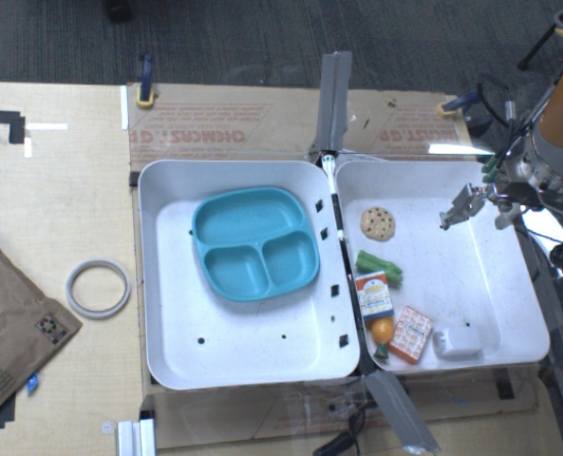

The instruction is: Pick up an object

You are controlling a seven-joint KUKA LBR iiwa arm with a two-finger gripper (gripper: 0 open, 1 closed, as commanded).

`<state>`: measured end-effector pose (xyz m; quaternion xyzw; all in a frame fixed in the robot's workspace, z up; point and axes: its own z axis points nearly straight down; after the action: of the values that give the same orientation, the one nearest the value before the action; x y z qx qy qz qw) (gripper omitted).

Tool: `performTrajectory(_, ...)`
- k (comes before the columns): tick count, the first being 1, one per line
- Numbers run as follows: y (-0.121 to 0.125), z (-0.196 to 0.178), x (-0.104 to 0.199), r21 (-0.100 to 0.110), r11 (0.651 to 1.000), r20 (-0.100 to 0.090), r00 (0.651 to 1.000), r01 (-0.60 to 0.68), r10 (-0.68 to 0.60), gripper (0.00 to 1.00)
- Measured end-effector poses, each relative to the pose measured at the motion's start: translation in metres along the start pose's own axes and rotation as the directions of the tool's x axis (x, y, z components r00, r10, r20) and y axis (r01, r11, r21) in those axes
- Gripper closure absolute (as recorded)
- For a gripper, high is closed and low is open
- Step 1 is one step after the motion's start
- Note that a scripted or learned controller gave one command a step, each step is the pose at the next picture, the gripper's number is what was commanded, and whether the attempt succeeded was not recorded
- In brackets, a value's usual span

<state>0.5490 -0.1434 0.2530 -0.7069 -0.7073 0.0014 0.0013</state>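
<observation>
My gripper (474, 217) hangs over the right bin (509, 283), near its upper right part. Its two fingers stand spread apart and open, with nothing between them. Along the bin's left side lie a chocolate-chip cookie (378, 222), a green piece (379, 265), a small carton (374, 297), an orange ball (383, 331) and a red patterned box (411, 333). A white object (457, 341) rests near the front right corner. The cookie is the nearest thing, a good way to the gripper's left.
The left bin (167, 331) holds a blue divided plate (255, 243). A tape ring (98, 287) and a cardboard box (10, 335) lie on the bench to the left. Cables and the arm (547, 150) crowd the right bin's upper right side.
</observation>
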Motion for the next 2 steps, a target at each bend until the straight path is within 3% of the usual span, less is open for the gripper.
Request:
performTrajectory(1, 0.071, 0.087, 0.023, -0.003, 0.957, 0.001, 0.957, 0.291, -0.291, 0.0)
performTrajectory(2, 0.111, 0.161, 0.042, -0.005, 0.888, 0.003, 0.888, 0.46, -0.46, 0.0)
